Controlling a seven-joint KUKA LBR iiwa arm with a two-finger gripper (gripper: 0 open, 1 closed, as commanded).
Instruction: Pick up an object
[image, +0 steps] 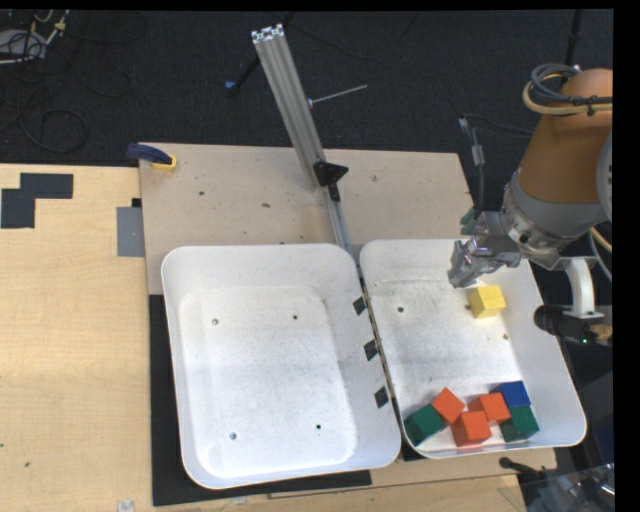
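In the right bin (420, 262), a yellow cube (487, 300) lies near the far right side. My gripper (466, 268) hangs just up and left of the cube, over the bin's back part, apart from it. A cluster of blocks sits at the bin's near right corner: three orange blocks (472, 428), two green ones (425, 423) and a blue one (513, 393). I see nothing held in the gripper.
The left bin (200, 262) stands next to the right one, with black clips (370, 350) along the shared rim. A slanted aluminium bar (295, 100) rises behind the bins. A blue and yellow clamp (152, 155) lies at the bench's back left.
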